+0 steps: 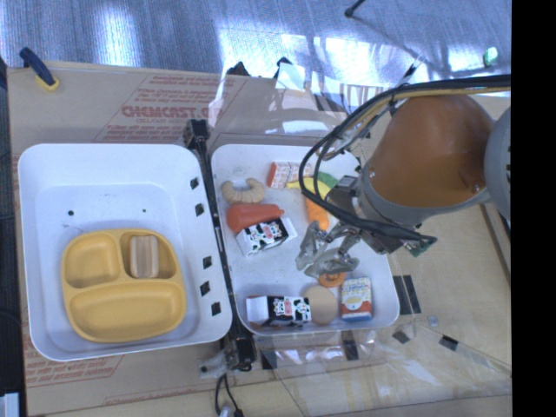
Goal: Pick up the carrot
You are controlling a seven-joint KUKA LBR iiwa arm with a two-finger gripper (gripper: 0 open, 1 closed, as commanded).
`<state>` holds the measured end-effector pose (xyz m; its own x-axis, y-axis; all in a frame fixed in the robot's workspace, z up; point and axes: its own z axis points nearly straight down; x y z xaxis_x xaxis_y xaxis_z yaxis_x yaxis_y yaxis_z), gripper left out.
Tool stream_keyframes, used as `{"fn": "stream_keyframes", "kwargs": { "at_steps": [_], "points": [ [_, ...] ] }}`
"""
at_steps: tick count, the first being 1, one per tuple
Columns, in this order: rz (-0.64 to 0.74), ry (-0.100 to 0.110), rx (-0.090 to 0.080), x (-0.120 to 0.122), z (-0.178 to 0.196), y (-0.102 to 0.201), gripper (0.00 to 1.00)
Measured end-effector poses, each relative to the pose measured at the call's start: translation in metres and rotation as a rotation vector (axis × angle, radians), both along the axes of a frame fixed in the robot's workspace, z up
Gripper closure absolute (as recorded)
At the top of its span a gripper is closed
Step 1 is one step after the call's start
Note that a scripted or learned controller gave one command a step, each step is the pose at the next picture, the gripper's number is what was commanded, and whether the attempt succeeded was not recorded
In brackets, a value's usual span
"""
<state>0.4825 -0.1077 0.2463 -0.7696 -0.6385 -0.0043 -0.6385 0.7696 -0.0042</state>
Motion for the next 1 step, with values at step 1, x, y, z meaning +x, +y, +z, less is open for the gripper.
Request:
{"fn": "stream_keyframes", "kwargs": {
  "at_steps": [1],
  "points": [
    [-0.233, 0.002, 0.001, 0.0227, -0.0059, -0.0075, 1.00]
  ]
}}
